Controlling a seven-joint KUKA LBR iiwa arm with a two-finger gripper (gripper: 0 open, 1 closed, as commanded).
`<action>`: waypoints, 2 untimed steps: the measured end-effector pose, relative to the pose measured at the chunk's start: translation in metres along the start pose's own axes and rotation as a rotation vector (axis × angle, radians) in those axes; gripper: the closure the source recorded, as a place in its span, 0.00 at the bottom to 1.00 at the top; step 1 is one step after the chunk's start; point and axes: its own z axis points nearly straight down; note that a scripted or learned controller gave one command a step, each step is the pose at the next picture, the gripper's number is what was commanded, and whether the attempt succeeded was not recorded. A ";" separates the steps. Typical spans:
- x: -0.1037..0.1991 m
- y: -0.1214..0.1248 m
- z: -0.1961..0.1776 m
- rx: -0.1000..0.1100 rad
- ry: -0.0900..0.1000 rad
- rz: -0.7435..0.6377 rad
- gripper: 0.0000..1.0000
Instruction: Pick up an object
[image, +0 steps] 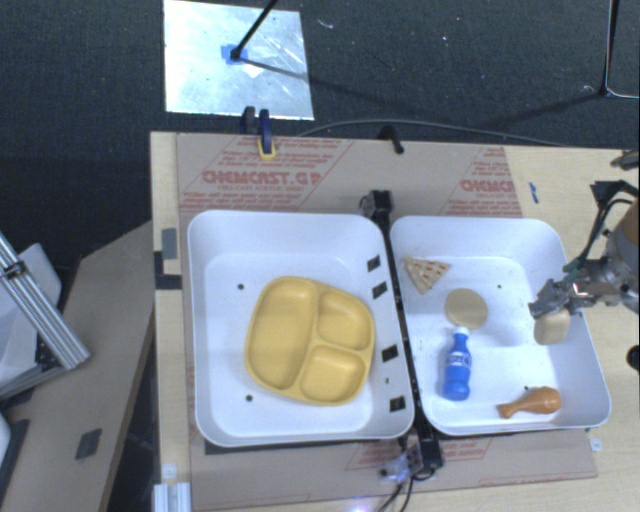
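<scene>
Dark floor, cardboard-topped bench. Yellow tray (311, 340) sits well left of gripper (553, 300); blue bottle (457, 365) nearer. Fingers pinch a tan block (552, 329) at right bin's (500, 240) wall. Risk: shallow grip, block slips.

Yellow tray (310, 340) left bin (215, 300), blue bottle (457, 366) right bin (590, 375)

The grey robot arm (622, 262) comes in from the right side. Its 2-finger gripper (553, 303) sits low at the end, pointing left, with something pale between its fingers.
</scene>
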 end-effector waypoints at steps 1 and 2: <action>0.009 0.000 -0.050 0.001 0.001 -0.001 1.00; 0.059 0.001 -0.035 0.006 0.004 -0.004 1.00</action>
